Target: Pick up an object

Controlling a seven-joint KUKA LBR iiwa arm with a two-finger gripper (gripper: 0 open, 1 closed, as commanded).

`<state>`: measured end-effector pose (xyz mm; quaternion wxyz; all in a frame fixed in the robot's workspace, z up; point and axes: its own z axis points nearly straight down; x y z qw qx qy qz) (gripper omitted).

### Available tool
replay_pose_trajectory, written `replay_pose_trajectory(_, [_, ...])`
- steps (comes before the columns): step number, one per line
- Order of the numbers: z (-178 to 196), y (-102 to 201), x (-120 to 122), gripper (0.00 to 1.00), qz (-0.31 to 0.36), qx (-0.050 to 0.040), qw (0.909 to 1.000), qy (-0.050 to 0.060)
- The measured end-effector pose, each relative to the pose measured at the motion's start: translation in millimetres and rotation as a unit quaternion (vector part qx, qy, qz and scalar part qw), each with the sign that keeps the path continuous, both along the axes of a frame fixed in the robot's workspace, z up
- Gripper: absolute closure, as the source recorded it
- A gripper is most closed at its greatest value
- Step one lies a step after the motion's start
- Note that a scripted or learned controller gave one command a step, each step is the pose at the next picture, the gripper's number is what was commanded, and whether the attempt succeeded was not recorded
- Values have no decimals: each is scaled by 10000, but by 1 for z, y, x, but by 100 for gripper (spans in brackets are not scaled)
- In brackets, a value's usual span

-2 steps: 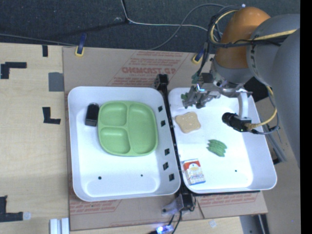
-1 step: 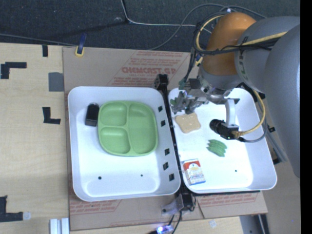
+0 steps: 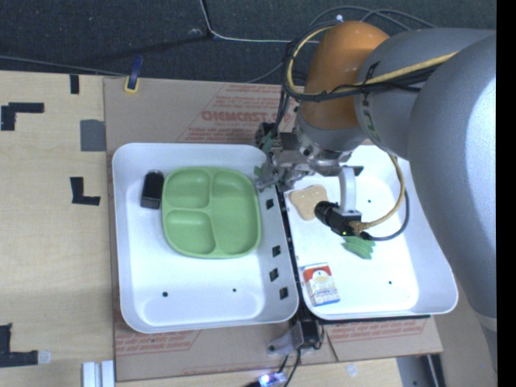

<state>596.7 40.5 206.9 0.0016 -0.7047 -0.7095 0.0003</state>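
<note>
The grey arm with its orange band (image 3: 343,71) reaches in from the right and hangs over the upper left corner of the right bin (image 3: 419,297). My gripper (image 3: 276,166) sits low at the divider between the two bins, seen from above and mostly hidden by the wrist. A tan flat piece (image 3: 306,201) lies just to its lower right. A green leafy object (image 3: 359,247) rests in the middle of the right bin, partly under a black cable fitting (image 3: 332,216). A small red and white carton (image 3: 320,285) lies near the front.
The left bin (image 3: 133,297) holds a green divided plate (image 3: 211,213) and a small black block (image 3: 151,189) at the plate's left. Brown cardboard (image 3: 185,111) lies under both bins. Yellow and black cables (image 3: 395,208) loop off the wrist over the right bin.
</note>
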Motion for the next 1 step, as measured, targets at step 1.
replay_pose_trajectory(1, [17, 51, -30, 100, 2, -1, 10000, 0])
